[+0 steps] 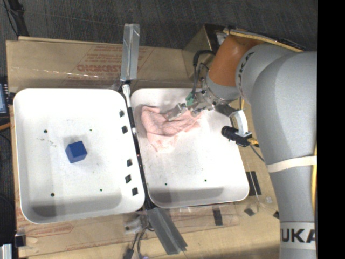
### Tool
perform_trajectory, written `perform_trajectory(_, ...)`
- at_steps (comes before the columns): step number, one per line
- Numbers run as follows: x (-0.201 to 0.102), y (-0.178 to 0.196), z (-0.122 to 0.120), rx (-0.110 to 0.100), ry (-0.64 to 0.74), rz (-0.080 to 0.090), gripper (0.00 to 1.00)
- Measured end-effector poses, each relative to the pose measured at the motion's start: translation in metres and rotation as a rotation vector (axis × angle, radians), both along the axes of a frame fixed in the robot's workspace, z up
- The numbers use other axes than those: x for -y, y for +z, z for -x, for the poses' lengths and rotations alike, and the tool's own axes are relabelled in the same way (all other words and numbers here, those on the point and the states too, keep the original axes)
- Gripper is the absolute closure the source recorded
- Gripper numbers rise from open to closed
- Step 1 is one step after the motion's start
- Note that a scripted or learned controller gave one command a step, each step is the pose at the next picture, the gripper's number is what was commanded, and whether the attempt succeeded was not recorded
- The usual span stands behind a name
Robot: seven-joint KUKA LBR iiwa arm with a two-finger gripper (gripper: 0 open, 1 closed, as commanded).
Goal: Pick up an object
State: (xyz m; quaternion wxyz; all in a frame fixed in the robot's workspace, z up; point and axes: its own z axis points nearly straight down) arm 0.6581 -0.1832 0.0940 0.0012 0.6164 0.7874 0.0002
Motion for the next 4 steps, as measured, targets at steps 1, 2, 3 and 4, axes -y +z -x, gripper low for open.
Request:
perform_trajectory(1,0.02,-0.001,0.026,-0.003,0.013,-0.001,0.0)
perform_trajectory(2,-0.003,-0.002,0.055,-0.005,0.227,-0.002,0.0)
perform_trajectory(3,-0.004,0.009,0.054,-0.005,0.229,-0.002,1.0)
perform_trajectory(4,-0.041,0.134,0.015,-0.002,0.123,0.0,1.0)
